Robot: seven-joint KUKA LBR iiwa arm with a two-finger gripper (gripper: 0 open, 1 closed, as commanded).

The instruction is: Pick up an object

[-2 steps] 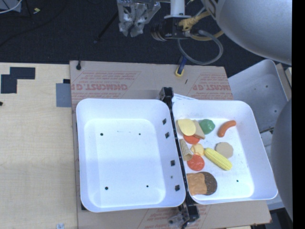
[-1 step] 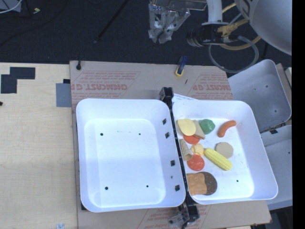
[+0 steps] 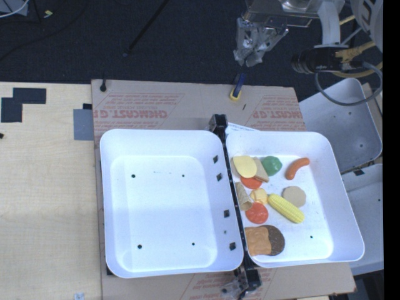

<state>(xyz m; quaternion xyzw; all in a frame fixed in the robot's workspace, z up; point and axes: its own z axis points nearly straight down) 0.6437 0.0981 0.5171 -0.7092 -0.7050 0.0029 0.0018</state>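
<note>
The gripper [image 3: 252, 56] hung high above the back edge of the bench, well behind both bins, and nothing was caught between its fingers; whether they stood apart or closed I could not tell from where I looked. Just below and in front of it a small yellow-and-blue piece [image 3: 237, 91] lay on the cardboard sheet [image 3: 156, 108].

Farther forward, slightly to its right, sat the right-hand bin [image 3: 342, 230], where all the toy food lay clustered: a yellow oval [image 3: 244, 165], a green piece [image 3: 272, 164], a sausage [image 3: 297, 167], a tomato [image 3: 256, 214], a corn cob [image 3: 286, 208] and a brown cookie [image 3: 274, 240]. The left-hand bin [image 3: 115, 199] lay forward and to its left.

By my reckoning the pick had not begun: everything rested in the bin, and the descent, the grasp and the lift were all left to do.
</note>
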